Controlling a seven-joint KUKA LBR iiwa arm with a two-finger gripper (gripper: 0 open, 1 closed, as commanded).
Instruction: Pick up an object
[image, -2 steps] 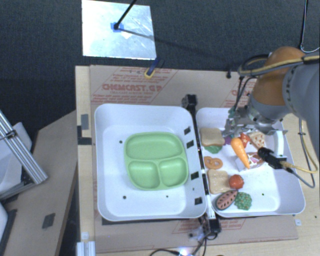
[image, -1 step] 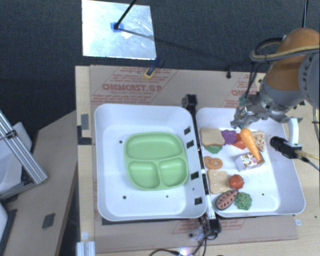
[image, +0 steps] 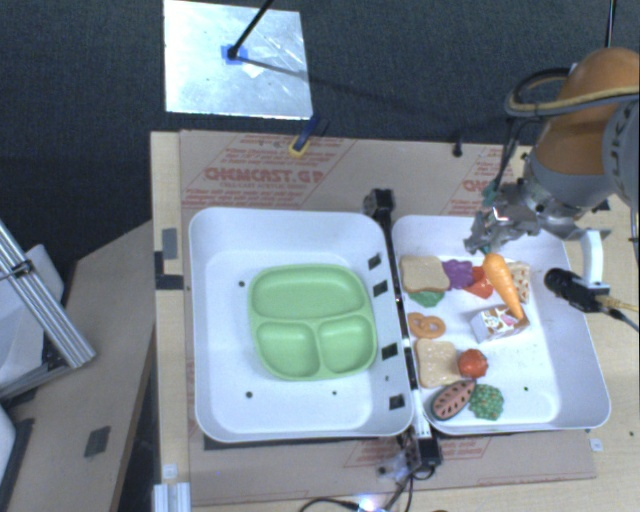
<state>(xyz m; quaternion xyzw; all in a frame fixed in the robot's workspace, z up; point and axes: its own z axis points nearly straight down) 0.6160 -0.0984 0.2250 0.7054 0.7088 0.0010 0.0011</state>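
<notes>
My gripper (image: 487, 238) hangs over the far part of the right bin (image: 575, 385). Just below it lies an orange carrot (image: 503, 285), slanting toward the front right, its top end close to the gripper. I cannot tell whether they touch. Beside the carrot are purple grapes (image: 458, 272), a red piece (image: 480, 289) and a tan cracker (image: 521, 278). A bread slice (image: 423, 270) rests on a green leaf (image: 428, 297) at the bin's left side.
Further forward in the right bin lie a pretzel ring (image: 427, 326), a small box (image: 498, 322), toast (image: 435, 360), a tomato (image: 473, 362), a sausage (image: 452, 398) and broccoli (image: 487, 401). The left bin (image: 215, 300) holds a green divided plate (image: 308, 322).
</notes>
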